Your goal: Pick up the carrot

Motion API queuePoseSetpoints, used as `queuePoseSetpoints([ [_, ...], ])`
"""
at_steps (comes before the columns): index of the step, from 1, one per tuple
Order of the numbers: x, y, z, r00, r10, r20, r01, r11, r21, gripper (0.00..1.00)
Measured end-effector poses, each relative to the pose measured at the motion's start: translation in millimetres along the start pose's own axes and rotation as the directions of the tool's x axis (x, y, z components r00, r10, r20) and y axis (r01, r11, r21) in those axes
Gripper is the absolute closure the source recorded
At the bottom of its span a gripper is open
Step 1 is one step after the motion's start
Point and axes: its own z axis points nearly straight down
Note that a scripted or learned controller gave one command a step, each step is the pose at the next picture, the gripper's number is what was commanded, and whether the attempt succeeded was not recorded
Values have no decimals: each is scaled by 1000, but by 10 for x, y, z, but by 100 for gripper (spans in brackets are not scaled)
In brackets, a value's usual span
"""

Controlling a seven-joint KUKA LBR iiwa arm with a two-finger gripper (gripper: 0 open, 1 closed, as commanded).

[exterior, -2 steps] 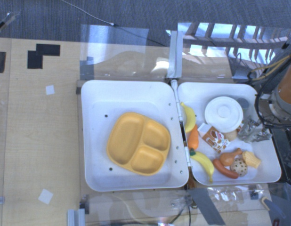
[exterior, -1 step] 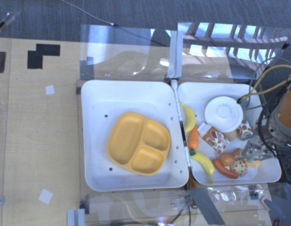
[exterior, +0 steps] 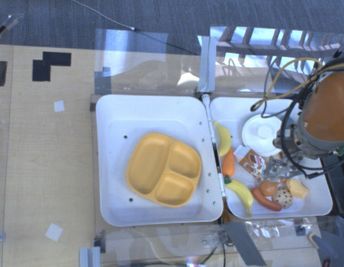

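The carrot [exterior: 229, 163], small and orange with a green stub at its near end, lies by the left wall of the right bin [exterior: 322, 207], between two bananas. My gripper [exterior: 276, 168] hangs low over the middle of that bin, to the right of the carrot and apart from it, above a snack packet [exterior: 252, 163]. The grey arm with its orange band [exterior: 328, 113] and looping cables covers the bin's right side.
One banana [exterior: 223, 139] lies behind the carrot, another [exterior: 242, 192] in front. A white round lid [exterior: 261, 133], a sausage [exterior: 266, 200], a cookie [exterior: 282, 197] and a cheese wedge [exterior: 298, 188] share the bin. The left bin [exterior: 111, 149] holds a yellow divided plate [exterior: 163, 168].
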Motion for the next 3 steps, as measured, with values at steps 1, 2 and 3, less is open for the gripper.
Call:
queuePoseSetpoints([
  [1, 383, -602, -374, 987, -159, -2, 159, 987, 1, 100],
  [2, 889, -77, 277, 984, -179, -1, 179, 984, -11, 100],
  [3, 453, -144, 152, 990, -144, 0, 144, 990, -4, 100],
])
